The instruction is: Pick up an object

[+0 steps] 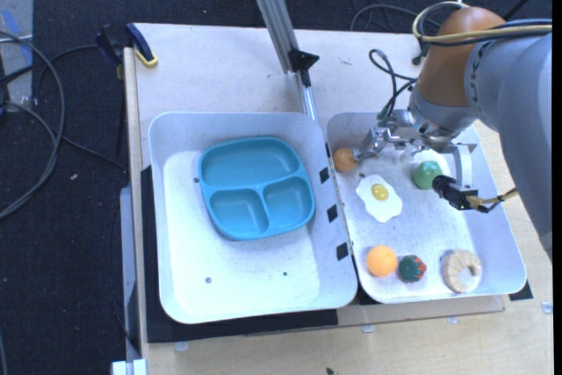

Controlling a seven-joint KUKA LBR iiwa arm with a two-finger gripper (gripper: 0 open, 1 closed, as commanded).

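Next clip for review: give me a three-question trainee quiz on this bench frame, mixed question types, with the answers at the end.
1. True or false: the blue three-compartment plastic tray lies in the left white bin.
2. Multiple choice: which thing lies nearest the robot's hand? A) the small orange-brown ball B) the beige ring-shaped pastry toy C) the orange round fruit toy
3. Fill in: the fried-egg toy has a white edge and a ____ centre.

Key
1. True; the toys all sit in the right white bin.
2. A, at that bin's upper left corner.
3. Yellow.
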